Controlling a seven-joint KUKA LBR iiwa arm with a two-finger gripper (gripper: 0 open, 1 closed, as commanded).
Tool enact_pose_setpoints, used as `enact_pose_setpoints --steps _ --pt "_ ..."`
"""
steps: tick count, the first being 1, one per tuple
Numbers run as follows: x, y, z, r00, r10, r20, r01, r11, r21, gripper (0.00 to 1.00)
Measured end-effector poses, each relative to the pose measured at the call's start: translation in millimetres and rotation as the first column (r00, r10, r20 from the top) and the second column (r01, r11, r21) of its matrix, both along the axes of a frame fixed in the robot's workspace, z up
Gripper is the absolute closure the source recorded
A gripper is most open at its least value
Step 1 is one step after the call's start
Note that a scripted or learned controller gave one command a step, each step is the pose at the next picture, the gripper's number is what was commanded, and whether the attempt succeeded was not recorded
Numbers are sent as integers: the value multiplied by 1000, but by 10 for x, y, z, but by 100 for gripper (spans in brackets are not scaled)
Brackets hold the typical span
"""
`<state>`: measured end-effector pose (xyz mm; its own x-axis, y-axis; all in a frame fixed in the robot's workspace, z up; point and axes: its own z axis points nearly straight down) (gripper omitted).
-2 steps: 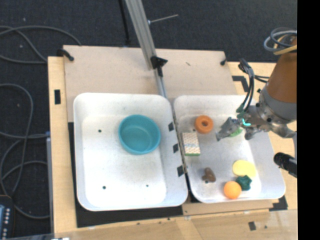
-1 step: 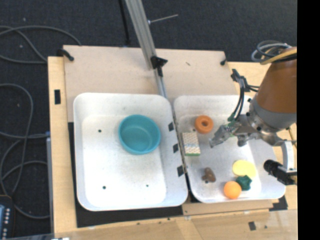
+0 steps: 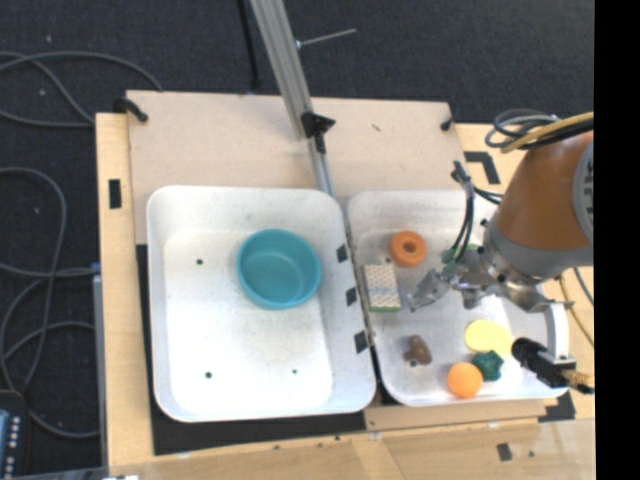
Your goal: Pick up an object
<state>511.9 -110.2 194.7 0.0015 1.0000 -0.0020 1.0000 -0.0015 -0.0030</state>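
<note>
Two white bins sit on the bench; the gripper hangs by the sponge, holding nothing yet; I cannot tell its opening.

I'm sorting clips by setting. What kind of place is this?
Probably a robotics lab test bench: two shallow white plastic bins side by side on a plywood board, loose cables on dark carpet, and a slanted aluminium mounting rail.

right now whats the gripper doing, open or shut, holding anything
Gripper: low in the right bin, beside the sponge; open or shut cannot be told, and nothing is seen held.
</note>
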Motion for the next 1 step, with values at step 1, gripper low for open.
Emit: enact_pose_setpoints --steps 1 --pt "-79 38 -585 1000 0 -2 0 1000 1 0"
